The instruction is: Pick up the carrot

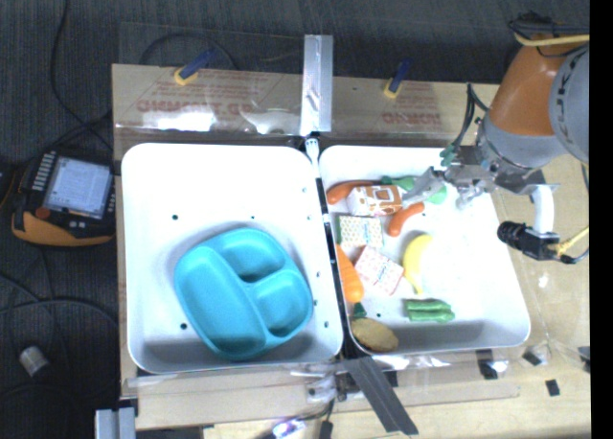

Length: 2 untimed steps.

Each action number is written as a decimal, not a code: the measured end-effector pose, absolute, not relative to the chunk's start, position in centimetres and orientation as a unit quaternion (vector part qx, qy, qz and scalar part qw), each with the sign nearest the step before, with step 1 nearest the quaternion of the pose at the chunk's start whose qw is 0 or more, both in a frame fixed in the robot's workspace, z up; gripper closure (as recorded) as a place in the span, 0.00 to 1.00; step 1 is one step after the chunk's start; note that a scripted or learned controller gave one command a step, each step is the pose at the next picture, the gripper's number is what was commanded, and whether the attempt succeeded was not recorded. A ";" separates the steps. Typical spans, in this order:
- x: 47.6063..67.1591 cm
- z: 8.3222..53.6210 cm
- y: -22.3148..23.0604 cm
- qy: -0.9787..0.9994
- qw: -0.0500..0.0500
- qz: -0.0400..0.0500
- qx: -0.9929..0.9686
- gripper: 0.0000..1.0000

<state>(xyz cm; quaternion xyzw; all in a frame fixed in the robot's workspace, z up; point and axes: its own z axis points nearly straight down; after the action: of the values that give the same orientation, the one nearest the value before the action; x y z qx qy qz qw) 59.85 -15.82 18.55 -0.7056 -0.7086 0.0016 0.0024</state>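
Arm: the grey arm with its orange band [522, 92] comes in from the right, over the far right corner of the right bin.
Gripper: the gripper [431, 183] sits low over the far part of the right bin [498, 274], pointing left; whether it is open or closed cannot be told, and nothing is seen held in it.
Carrot: the carrot [349, 274] lies along the left wall of the right bin, about midway between far and near, orange with a green end toward the near side. It is well apart from the gripper.
Near the carrot: a patterned carton [360, 231] just beyond it and a pink-spotted box [379, 271] just to its right, touching or nearly so; a brown potato-like piece [374, 335] at the near left corner.
Other items in the right bin: a banana [416, 260] in the middle, a green pod [427, 310] nearer, and a white-and-orange toy [374, 199] with orange pieces beside it at the far side, close to the gripper.
Left bin: the left bin [163, 178] holds a blue divided tray [244, 288], set at a tilt.
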 end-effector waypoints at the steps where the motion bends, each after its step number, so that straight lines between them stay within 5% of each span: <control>1: 55.2 9.2 -14.9 -0.671 0.000 0.000 -0.741 0.00; 2: 55.9 17.9 -17.9 -0.563 0.001 0.003 -0.826 0.00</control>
<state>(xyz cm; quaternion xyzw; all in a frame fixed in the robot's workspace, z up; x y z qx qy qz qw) 55.94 -17.90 17.94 -0.8262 -0.5634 0.0035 0.0007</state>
